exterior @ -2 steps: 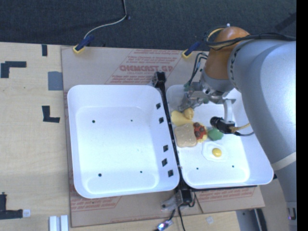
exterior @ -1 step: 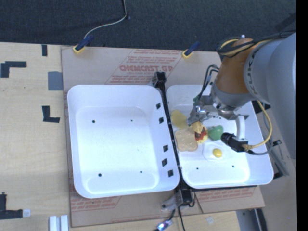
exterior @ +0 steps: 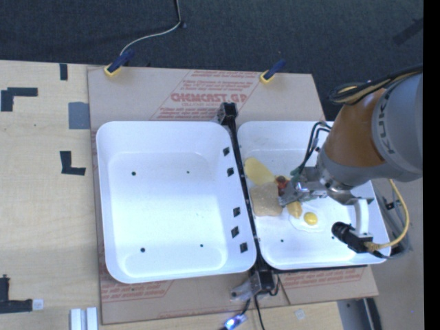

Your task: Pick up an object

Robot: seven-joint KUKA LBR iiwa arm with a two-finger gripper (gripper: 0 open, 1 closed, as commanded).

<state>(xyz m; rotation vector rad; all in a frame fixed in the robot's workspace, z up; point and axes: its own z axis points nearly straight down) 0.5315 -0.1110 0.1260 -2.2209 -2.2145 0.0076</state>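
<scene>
Your claw sits low in the right bin over the toy food; can't tell its opening. Bins rest on cardboard on the wooden desk, dark carpet behind.

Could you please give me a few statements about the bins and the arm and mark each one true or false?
1. The toys lie in the right bin. True.
2. The fried egg sits in the left bin. False: it is in the right bin.
3. The gripper is over the right bin. True.
4. The arm reaches in from the view's left. False: from the right.
5. The bread slice lies beside the divider between the bins. True.
</scene>
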